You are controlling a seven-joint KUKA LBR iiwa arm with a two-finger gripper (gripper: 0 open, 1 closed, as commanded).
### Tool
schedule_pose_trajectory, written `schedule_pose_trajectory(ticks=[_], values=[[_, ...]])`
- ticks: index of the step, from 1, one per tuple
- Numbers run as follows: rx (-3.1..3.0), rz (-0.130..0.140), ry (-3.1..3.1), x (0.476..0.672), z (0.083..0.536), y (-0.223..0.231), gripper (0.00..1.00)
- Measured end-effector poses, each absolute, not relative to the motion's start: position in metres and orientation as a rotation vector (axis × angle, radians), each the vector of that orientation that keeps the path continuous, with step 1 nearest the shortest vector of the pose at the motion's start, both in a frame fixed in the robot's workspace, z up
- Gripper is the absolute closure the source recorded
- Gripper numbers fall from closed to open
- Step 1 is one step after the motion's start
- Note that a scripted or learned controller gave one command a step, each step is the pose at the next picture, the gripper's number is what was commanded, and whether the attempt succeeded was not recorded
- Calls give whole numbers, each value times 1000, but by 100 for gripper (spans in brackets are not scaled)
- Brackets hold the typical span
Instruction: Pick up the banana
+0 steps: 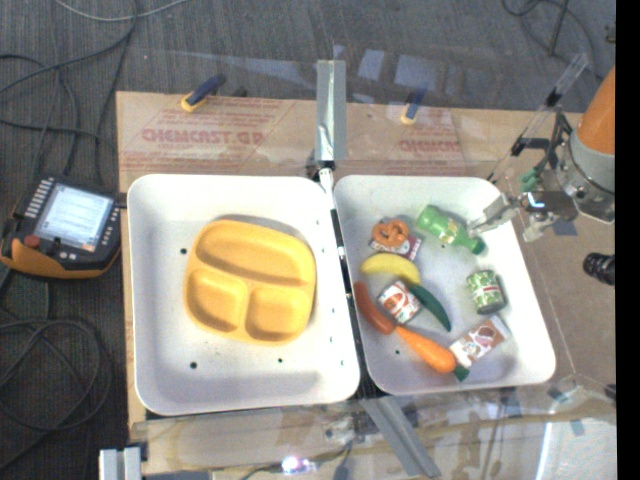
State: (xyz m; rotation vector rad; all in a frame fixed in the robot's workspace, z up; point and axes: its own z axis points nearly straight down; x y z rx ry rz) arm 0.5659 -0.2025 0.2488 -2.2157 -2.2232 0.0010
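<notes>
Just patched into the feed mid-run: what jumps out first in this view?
The big yellow divided tray fills the left bin. The right bin holds a cluster of small items, with the banana near its middle, between a green bottle and a carrot. The hand sits over that bin's upper right edge.

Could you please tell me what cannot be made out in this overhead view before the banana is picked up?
- Gripper: small and blurred over the right bin; finger state unreadable.
- Arm: cut off by the right edge.
- Can labels: too small to read.
- Banana: lower edge hidden by the can.
</notes>
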Motion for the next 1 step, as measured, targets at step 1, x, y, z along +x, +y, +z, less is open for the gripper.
schedule_pose_trajectory(ticks=[1], values=[[-2238, 4, -2201, 597, 182, -142, 0]])
